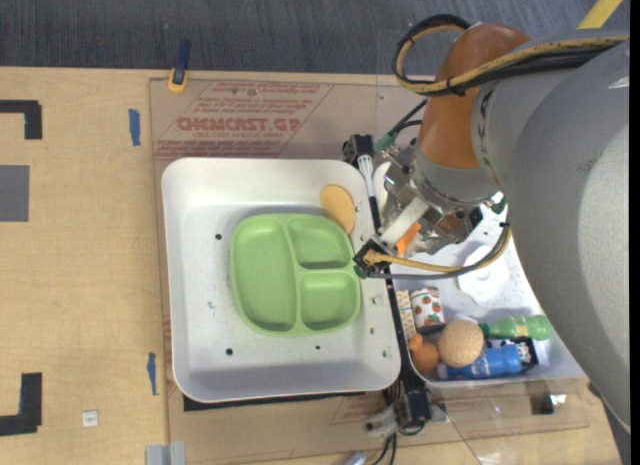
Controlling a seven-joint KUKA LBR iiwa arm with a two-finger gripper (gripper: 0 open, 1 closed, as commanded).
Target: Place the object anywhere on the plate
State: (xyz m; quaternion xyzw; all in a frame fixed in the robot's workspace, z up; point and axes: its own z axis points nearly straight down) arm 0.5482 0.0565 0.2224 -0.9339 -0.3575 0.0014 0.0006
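A light green divided plate (pixel 290 275) lies in the middle of the left white bin (pixel 195 253), with nothing on it. A yellow-orange oval object (pixel 339 206) rests in that bin just beyond the plate's far right corner. My gripper (pixel 402 237) hangs low over the wall between the two bins, just right of the plate's right edge. A small orange piece (pixel 406 244) shows at its tip; whether it is gripped cannot be made out.
The right bin (pixel 490 288) holds a strawberry-print can (pixel 427 306), a tan ball (pixel 461 342), a small orange item (pixel 425 356), a green bottle (pixel 516 329) and a blue bottle (pixel 492 361). The arm's bulk covers that bin's far part.
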